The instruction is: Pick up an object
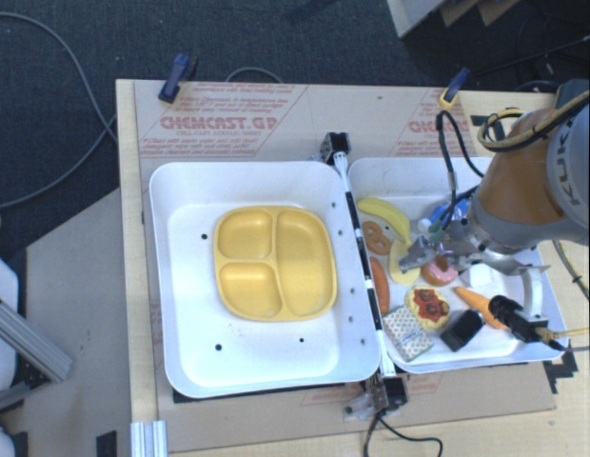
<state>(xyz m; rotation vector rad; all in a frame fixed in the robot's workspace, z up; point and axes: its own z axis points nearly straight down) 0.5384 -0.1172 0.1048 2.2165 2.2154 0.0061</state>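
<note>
White plastic makes up both shallow bins you see on the bench: the left bin (181, 350) carries a yellow divided plate (274, 262) with three compartments, lying flat near its middle, and the right bin (390, 171) holds a crowd of toy food. Look there for your pickable things: a yellow banana (386, 216) near the bin's far left, a small brown pretzel-like piece (377, 238) just below it, an orange-red sausage (381, 286) lying lengthwise along the left wall, a pizza slice (427, 307) with red topping, a checkered packet (405, 331) touching the slice's near edge, a black block (462, 330) just right of the slice, and an orange carrot (477, 303) beyond that. A pink round item (439, 273) sits directly under the arm's tip, between the banana and the pizza slice. Your arm comes in from the right, its orange band (514, 184) hanging over the right bin, and the gripper (430, 253) is low among the toys, right at the pink item. Whether it is spread or closed, or clasping the pink item, you cannot tell from this view.
</note>
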